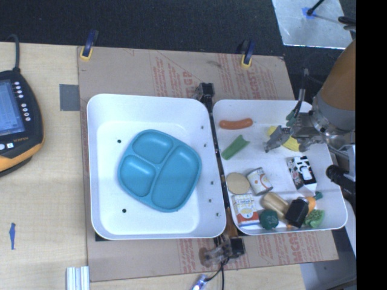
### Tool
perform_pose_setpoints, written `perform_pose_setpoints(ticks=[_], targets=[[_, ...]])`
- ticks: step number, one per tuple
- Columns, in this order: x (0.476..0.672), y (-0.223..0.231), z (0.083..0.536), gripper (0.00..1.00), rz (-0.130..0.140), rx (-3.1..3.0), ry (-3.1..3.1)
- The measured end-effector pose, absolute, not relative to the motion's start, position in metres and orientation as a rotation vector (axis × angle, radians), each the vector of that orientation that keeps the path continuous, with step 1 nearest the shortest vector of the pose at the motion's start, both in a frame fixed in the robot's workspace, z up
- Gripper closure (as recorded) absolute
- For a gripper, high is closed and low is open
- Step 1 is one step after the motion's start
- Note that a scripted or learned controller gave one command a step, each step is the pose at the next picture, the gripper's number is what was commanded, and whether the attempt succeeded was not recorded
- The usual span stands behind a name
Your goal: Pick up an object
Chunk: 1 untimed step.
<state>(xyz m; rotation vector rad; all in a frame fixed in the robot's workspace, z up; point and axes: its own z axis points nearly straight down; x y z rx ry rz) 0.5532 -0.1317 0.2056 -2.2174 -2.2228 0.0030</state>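
The bench carries two shallow white bins side by side on a cardboard sheet clamped at its far edge. The left bin (97, 162) holds a blue compartment plate (159, 170), lying flat near the middle, apparently as a receiving dish. The right bin (338, 219) holds the loose stock from which one item is to be taken.

Stock in the right bin: a toy sausage (235, 124) near the far wall; a green wedge-shaped piece (234, 147) just below it; a round beige disc (237, 183); a small carton (260, 180) tilted beside the disc; a white packet with red print (244, 207); a bread-roll-shaped piece (273, 202); a dark green ball (269, 220); a black block (296, 212); a black-and-white card (300, 171). The near right corner is crowded, with items touching; the sausage and green wedge lie apart from the rest.

The gripper (289, 134) hangs low over the far right part of the right bin, fingers spread and pointing down-left. A yellow object (289, 142) lies directly under it, partly hidden by the fingers. Nothing is seen clamped between them; the fingers read as released.

Judgement: the yellow object is the likely target, and the grasp is not yet made. Its position close to the bin wall may limit finger clearance.
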Motion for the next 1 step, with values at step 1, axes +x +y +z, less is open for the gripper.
perform_pose_setpoints(ticks=[1], targets=[[0.5386, -0.0998, 0.1533, 0.00, 0.005, -2.213, -2.225]])
